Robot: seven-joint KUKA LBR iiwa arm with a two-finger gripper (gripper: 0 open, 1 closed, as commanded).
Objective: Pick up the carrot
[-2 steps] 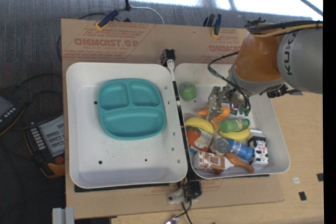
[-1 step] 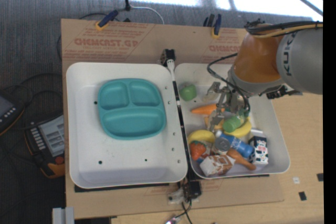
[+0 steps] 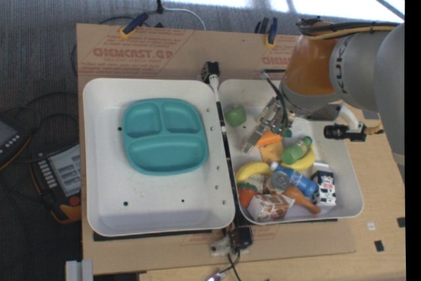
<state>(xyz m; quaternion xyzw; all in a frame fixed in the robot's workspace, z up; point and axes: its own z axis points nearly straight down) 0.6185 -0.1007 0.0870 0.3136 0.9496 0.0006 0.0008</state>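
The grey arm (image 3: 355, 76) is reaching in over the right bin (image 3: 348, 171), while the left bin (image 3: 105, 207) is holding a teal divided plate (image 3: 164, 135). The hand (image 3: 268, 120) is hanging over the toy pile, its opening impossible to tell, and the carrot (image 3: 306, 203) is lying well apart near the bin's front edge.
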